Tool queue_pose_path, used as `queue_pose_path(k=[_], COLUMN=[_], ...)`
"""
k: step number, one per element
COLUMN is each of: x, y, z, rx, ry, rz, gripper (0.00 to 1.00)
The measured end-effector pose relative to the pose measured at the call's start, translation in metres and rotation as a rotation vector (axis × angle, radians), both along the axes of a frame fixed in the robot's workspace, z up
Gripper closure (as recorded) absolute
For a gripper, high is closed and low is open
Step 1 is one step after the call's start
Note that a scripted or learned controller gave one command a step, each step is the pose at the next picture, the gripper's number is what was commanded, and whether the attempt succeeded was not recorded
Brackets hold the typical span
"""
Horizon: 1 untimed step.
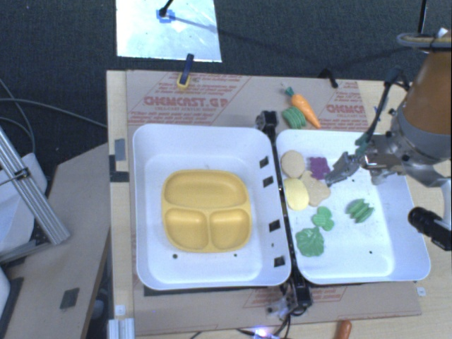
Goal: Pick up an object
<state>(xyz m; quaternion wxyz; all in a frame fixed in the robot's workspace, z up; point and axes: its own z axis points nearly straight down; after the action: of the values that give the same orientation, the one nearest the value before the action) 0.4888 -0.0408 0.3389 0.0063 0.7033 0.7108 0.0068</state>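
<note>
Cardboard covers the counter (212,94) under both bins. Above the right bin (395,256), the hand (344,168) hangs spread and empty beside the purple toy (319,167); nothing's lifted yet.

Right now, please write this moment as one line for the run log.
gripper: over right white bin, nothing seen held | nearest: purple toy piece | yellow divided tray: in left white bin
</note>
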Motion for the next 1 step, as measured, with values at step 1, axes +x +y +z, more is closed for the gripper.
queue_pose_path(k=[1], x=[-0.0036], y=[-0.053], z=[-0.1043], rx=[-0.001], ry=[0.025], rz=[-0.015], gripper=[0.0])
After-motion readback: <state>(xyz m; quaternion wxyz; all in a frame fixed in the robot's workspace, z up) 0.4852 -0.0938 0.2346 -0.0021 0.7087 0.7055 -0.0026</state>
